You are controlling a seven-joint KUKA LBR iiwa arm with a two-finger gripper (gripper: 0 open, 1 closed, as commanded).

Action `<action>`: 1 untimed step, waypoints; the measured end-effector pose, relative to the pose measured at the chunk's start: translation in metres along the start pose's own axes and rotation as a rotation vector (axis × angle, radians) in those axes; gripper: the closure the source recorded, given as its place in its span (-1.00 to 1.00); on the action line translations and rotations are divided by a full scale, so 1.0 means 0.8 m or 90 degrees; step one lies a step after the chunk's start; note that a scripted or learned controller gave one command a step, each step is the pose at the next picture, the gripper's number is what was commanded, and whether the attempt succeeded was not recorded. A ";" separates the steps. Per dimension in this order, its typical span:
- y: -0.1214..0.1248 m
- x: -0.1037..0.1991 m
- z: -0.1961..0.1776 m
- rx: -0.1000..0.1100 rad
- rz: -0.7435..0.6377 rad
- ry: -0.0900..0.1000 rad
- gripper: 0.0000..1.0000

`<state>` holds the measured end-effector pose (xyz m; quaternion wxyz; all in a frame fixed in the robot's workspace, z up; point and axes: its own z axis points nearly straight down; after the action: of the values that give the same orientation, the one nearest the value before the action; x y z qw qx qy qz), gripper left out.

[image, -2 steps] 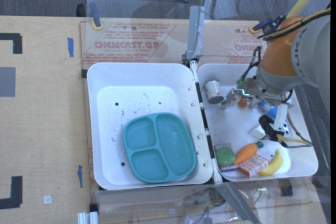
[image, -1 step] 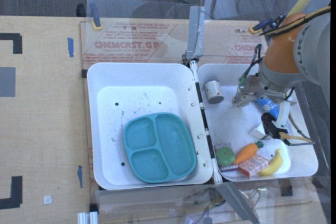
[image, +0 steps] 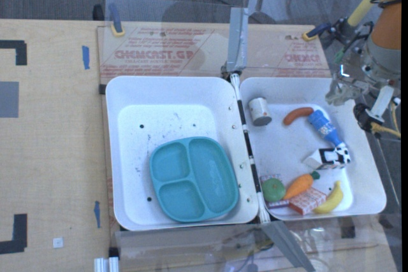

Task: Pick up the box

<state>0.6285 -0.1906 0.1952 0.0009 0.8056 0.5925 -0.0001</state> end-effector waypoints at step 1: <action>-0.013 0.094 0.056 0.003 -0.049 0.001 1.00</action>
<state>0.6411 -0.1156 0.1504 -0.0011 0.7822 0.6230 -0.0010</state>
